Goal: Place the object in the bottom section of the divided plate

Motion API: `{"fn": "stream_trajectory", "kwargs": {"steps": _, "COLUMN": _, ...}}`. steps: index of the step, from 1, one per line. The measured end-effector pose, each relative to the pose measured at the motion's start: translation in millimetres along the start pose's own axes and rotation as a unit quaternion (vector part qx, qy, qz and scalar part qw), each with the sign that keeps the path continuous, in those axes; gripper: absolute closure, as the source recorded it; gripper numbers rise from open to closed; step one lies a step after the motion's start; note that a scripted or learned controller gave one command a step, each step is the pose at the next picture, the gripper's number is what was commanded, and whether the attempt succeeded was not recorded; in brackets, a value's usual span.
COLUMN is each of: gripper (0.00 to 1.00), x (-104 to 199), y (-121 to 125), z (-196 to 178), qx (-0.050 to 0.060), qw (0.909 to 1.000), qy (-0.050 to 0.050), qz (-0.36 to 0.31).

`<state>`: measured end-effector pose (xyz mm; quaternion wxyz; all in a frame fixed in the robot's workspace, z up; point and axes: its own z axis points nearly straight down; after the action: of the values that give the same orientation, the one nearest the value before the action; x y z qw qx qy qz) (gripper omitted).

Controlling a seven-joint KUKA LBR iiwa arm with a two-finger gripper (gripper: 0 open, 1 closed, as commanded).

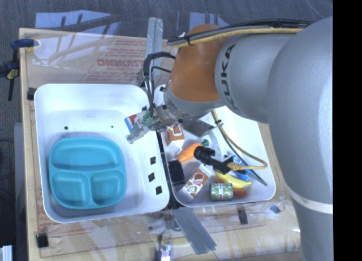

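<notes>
**Mia:** Where is the thing the robot has to move?

**Dad:** See the small object (137,122) with orange and green on it, near the middle of the frame? It sits at the tip of the gripper (141,125), above the right side of the left bin (85,99). It looks like it is between the fingers, but it's too blurry to be sure.

**Mia:** So the gripper is squeezing it?

**Dad:** I cannot tell if it is pinched shut or apart.

**Mia:** Where should it go?

**Dad:** Into the blue divided plate (86,172), lower left. The bottom part has two small cups.

**Mia:** How to do it well?

**Dad:** Slide left and down, go low over a bottom cup, then let go softly. The other toys wait in the right bin (261,147).
</notes>
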<state>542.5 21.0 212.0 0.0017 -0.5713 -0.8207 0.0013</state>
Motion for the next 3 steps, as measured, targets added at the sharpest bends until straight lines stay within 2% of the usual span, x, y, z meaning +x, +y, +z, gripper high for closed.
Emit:
{"fn": "stream_trajectory", "kwargs": {"steps": 1, "gripper": 1.00, "x": 78.7, "y": 33.7, "z": 7.4, "qx": -0.001, "qw": 0.9987, "qy": -0.001, "qz": -0.051}}
{"fn": "stream_trajectory", "kwargs": {"steps": 2, "gripper": 1.00, "x": 106.8, "y": 78.4, "z": 13.0, "qx": 0.001, "qw": 0.9987, "qy": -0.001, "qz": -0.051}}
{"fn": "stream_trajectory", "kwargs": {"steps": 3, "gripper": 1.00, "x": 90.1, "y": 1.1, "z": 95.0, "qx": 0.001, "qw": 0.9977, "qy": 0.000, "qz": -0.067}}
